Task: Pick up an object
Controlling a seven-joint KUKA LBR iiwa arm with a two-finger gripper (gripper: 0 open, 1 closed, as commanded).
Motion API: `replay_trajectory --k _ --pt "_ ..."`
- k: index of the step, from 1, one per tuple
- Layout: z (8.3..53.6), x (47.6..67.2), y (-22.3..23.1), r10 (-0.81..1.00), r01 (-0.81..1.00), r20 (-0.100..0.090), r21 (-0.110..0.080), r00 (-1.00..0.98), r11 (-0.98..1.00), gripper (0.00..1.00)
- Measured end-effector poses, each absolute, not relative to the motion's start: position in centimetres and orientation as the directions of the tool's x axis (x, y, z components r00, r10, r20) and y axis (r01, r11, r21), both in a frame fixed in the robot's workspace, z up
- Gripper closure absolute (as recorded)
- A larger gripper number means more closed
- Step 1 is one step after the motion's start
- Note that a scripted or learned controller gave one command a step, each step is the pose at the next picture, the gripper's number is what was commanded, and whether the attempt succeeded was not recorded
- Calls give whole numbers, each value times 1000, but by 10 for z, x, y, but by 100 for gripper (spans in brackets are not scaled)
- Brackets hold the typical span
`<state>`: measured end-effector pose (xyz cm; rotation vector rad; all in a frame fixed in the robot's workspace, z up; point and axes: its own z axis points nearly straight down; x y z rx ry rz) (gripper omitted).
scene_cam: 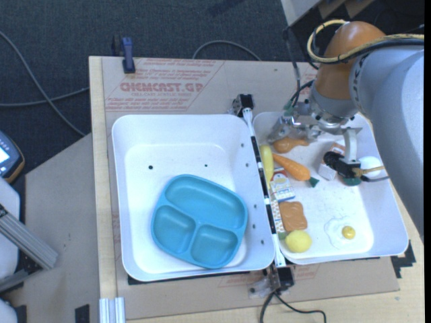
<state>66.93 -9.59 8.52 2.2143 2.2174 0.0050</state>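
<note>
Several toy foods lie in the right bin (381, 229): a tan bread roll (289, 145) at the far left corner, an orange carrot (293, 167), a yellow banana (267, 161) along the left wall, a small printed packet (281, 193), a brown toast slice (292, 215), a yellow lemon (298, 241) and a fried egg (340, 232). My gripper (295, 122) hangs low over the far left corner of this bin, just above the bread roll. Nothing is visibly held.
The left bin (135, 130) holds a blue divided plate (199, 221) in its near half. The arm's grey body and orange band (343, 52) cover the right bin's far right side. A blue clamp (126, 54) sits on the bench's far edge.
</note>
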Motion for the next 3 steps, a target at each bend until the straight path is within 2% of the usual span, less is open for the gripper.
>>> replay_trajectory --k 1,2,3 --pt "101 672 -95 1000 1000 -4 17 -4 4 100" --pt "100 671 -95 1000 1000 -4 14 -4 4 0" --pt "83 637 -95 1000 1000 -1 -6 2 -2 0"
